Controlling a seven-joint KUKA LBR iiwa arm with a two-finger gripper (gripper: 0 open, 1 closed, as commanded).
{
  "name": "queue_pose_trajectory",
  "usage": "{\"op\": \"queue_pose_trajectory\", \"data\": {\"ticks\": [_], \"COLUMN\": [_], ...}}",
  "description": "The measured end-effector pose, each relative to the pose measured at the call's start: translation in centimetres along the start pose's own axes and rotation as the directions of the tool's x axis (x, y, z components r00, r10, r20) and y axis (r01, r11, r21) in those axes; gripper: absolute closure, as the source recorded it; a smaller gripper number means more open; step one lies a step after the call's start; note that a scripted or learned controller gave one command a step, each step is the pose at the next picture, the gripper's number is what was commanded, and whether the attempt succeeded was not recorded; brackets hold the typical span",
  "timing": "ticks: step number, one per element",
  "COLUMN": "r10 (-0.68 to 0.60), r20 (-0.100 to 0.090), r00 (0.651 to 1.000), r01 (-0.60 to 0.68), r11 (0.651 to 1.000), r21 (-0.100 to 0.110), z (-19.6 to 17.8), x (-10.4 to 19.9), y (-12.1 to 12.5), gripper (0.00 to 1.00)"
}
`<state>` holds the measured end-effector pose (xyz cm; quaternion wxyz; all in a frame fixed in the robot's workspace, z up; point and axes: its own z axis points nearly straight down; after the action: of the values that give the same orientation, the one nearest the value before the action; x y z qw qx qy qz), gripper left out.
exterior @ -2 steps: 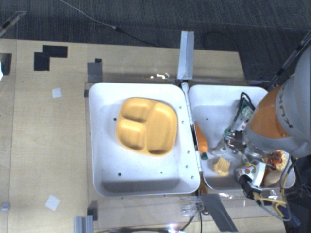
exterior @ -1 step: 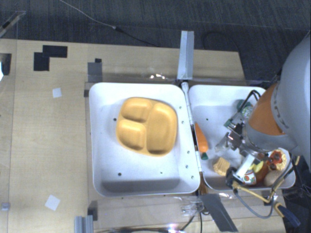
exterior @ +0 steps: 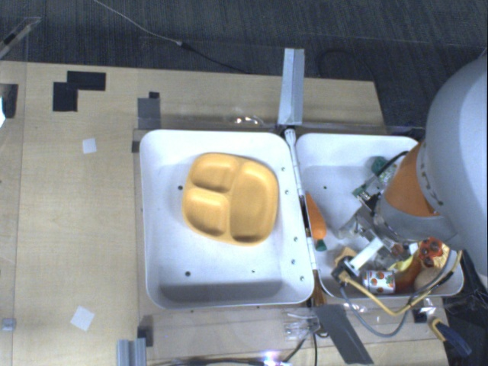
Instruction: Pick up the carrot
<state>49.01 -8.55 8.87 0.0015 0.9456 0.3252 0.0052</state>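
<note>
Camera view: carrot [exterior: 316,224] in right bin [exterior: 335,152].

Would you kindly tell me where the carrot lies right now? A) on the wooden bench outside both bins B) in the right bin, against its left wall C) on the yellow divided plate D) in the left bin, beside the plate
B: the carrot lies in the right bin, along its left wall beside the divider, apart from the yellow divided plate in the left bin.

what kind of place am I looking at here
Probably a robotics lab test bench. Two white bins, left bin and right bin, sit on a wooden bench, with a grey arm reaching in and loose cables.
</note>
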Motion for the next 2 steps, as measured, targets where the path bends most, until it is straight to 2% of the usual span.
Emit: {"op": "queue_pose_trajectory", "data": {"ticks": [1, 2], "r10": [0.202, 0.287], "r20": [-0.005, 0.000], "r00": [0.979, 0.958], "r01": [-0.202, -0.287], "r11": [0.979, 0.958], "r21": [-0.009, -0.002], "z": [-0.1, 0.1], "x": [0.2, -5.2], "y": [0.2, 6.8], "gripper": [0.00, 0.00]}}
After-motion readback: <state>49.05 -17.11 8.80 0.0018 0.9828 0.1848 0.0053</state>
